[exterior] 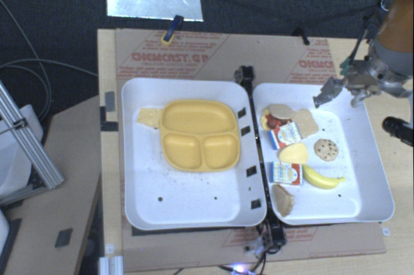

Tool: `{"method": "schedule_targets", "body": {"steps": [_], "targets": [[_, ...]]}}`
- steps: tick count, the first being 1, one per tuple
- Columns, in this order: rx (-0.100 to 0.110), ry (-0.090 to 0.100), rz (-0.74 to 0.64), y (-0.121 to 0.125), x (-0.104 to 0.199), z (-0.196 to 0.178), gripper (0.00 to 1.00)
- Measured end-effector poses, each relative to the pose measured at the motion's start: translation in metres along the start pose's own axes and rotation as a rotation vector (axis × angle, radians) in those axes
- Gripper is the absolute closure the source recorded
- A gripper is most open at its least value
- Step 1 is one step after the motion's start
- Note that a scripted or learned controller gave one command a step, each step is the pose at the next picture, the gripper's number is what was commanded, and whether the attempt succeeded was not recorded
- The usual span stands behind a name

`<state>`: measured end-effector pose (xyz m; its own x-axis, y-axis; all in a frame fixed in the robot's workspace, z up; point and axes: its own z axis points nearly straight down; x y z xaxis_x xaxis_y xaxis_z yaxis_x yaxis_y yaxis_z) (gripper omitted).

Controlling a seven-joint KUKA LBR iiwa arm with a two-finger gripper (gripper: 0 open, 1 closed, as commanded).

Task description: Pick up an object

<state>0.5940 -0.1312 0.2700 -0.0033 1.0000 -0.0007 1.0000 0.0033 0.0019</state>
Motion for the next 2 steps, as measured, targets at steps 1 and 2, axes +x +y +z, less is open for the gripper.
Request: {"method": "schedule_targets", "body": {"steps": [1,2], "targets": [[0.012,0.004,-0.005,-0.008,0.041,0.115,0.00],[-0.002,0.000,-0.002,0.027,0.024,0.184,0.00]]}}
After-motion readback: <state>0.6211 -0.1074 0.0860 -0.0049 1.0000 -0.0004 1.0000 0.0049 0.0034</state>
